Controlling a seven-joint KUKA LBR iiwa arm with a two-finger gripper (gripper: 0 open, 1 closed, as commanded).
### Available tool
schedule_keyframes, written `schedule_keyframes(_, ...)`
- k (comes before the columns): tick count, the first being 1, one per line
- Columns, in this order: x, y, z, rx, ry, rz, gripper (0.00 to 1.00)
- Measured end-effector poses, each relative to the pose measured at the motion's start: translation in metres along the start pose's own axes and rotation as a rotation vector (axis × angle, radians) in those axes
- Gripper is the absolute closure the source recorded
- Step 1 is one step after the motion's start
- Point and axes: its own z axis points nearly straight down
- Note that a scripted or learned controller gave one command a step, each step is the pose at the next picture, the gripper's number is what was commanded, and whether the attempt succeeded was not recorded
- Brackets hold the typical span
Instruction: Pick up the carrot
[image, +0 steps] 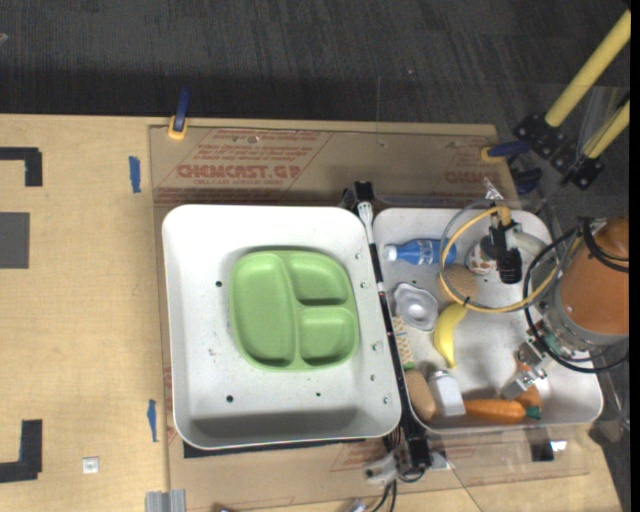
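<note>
The carrot (493, 409) is orange with a green top at its right end. It lies flat along the front wall of the right bin (585, 395). My gripper (528, 372) hangs low at the right side of that bin, just above and behind the carrot's green end. Nothing can be seen held in it. The arm's orange band (598, 285) sits above it at the right edge.
The right bin also holds a banana (449, 332), a blue bottle (415, 252), a shiny silver piece (412, 303) and a brown and white item (435, 392) left of the carrot. A yellow cable loop (470, 300) hangs over the bin. The left bin (190, 300) holds a green divided plate (294, 306).
</note>
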Motion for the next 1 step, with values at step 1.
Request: schedule_keyframes(1,0.0192,0.0128,-0.0816,-0.004,-0.006,0.068,0.0)
